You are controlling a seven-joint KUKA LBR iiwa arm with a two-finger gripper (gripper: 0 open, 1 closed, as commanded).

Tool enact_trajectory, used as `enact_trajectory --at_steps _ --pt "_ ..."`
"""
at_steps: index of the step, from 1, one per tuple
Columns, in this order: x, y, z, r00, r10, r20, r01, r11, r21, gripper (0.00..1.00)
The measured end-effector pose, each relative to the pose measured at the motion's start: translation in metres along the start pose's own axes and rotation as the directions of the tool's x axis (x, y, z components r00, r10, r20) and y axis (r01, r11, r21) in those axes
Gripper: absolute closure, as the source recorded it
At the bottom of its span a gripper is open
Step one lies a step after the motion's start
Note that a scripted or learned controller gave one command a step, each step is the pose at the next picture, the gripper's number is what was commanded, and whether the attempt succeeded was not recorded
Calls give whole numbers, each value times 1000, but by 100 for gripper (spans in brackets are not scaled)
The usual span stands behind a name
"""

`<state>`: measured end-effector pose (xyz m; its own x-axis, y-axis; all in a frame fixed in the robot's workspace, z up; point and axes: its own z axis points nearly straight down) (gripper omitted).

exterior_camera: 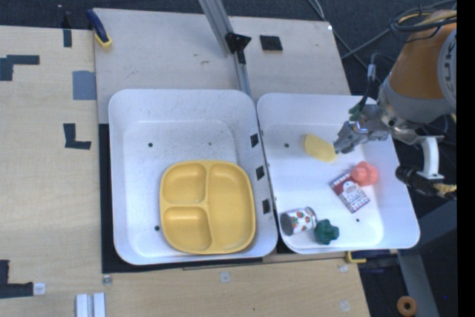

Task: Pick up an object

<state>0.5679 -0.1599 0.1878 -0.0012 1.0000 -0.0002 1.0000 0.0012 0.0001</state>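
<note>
Yellow and rounded, a soft-looking lump (320, 148) lies in the right bin (297, 113), in its upper middle part, tilted a little with its long side running down toward the right. Its surface looks smooth and matte, with no marking that can be read. The gripper (346, 141) sits just beside the lump's right end, reaching in from the right under the arm's orange band (417, 78); how its jaws are set cannot be told from this angle, and nothing shows between them.

The same bin holds four other things. A pinkish-red lump (364, 174) lies near the right wall, and a small red and white packet (351, 193) lies touching it below left. Near the front edge a small white can (297, 220) rests on its side, with a dark green piece (326, 232) just beside it.

The left bin (133, 115) holds a yellow divided plate (208, 206) with three compartments, set toward its front right corner.
</note>
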Motion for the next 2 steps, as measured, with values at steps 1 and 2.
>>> enact_trajectory --at_steps 1,2 --pt "1 0 -50 1000 -1 0 1 1000 1 100" --pt "56 -18 -39 1000 -1 0 1 1000 3 100"
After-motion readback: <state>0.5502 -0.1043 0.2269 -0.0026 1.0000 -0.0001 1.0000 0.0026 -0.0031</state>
